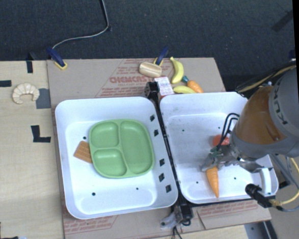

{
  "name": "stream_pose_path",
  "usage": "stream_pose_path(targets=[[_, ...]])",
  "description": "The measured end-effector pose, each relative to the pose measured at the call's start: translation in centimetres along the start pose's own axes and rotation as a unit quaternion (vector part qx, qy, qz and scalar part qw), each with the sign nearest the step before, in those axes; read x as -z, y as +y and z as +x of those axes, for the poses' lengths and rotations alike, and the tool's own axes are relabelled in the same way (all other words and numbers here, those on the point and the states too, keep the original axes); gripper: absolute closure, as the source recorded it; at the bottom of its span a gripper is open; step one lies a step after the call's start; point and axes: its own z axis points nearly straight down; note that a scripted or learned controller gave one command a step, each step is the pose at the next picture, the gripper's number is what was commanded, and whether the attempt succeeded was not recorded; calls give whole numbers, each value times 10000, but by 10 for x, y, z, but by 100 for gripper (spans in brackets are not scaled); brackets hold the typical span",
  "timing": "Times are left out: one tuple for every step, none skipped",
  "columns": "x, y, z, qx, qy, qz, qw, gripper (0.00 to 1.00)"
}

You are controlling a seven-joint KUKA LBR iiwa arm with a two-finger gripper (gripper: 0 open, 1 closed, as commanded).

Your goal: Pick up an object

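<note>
- Camera view, slanted look down on both bins: the gripper (217, 160) is low in the right bin (189, 106), under the grey arm (272, 118) with its orange band, which comes in from the right.
- Grip state: cannot tell. The wrist covers the tip, so open or closed is not readable.
- Directly at the gripper tip lies a carrot (213, 181), thick end up against the tip, point toward the near wall of the bin. Whether it is touched or merely just beside the tip is not resolvable.
- A small red-orange thing (218, 139) shows just above the wrist, mostly hidden; identity unclear.
- Left bin (71, 163) holds a green divided plate (122, 147), with a brown flat piece (83, 152) tucked at its left edge, partly under it.
- Behind the bins, on cardboard: a bread roll (149, 68), bananas (177, 73), a small box (163, 85). A croissant (25, 92) sits well apart at far left.
- Step in hand (judgement): the arm is at grasp height over the carrot, so this looks like the closing or just-closed stage of the pick. No lift is evident; the carrot rests on the bin floor.
- Next move calls for (judgement): a firm pinch across the thick end, then a straight rise. The taper is a risk, since the carrot could slide out toward its point.
</note>
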Motion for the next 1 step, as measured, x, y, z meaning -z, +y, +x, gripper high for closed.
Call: stream_pose_path(targets=[[88, 88, 101, 16, 27, 35, 10000, 100]])
